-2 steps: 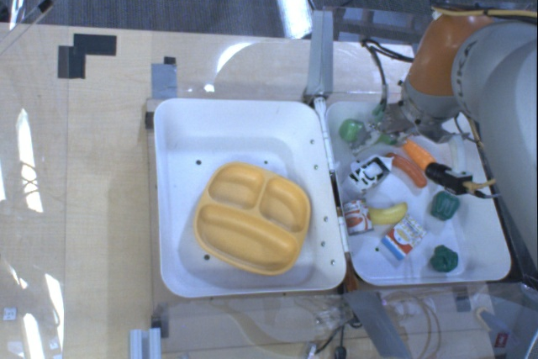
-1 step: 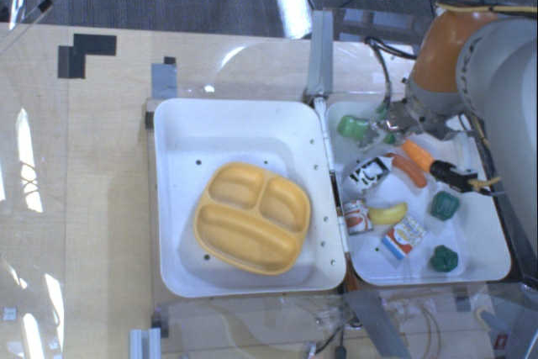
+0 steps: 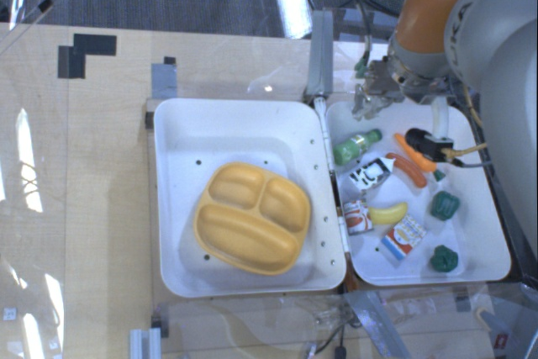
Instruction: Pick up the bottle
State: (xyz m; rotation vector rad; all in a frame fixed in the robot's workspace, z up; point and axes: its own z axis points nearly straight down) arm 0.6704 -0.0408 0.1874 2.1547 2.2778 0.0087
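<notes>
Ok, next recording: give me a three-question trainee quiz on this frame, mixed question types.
1. True or false: the green bottle lies on its side in the right bin.
2. Multiple choice: what sits in the left bin? A) a banana B) a yellow divided plate C) a carrot
3. Fill in: the gripper is above the far edge of the right bin, just beyond the ____.

Key
1. True; it lies near the wall between the two bins.
2. B; the yellow divided plate is there, while the banana and carrot are in the right bin.
3. Bottle.
</notes>
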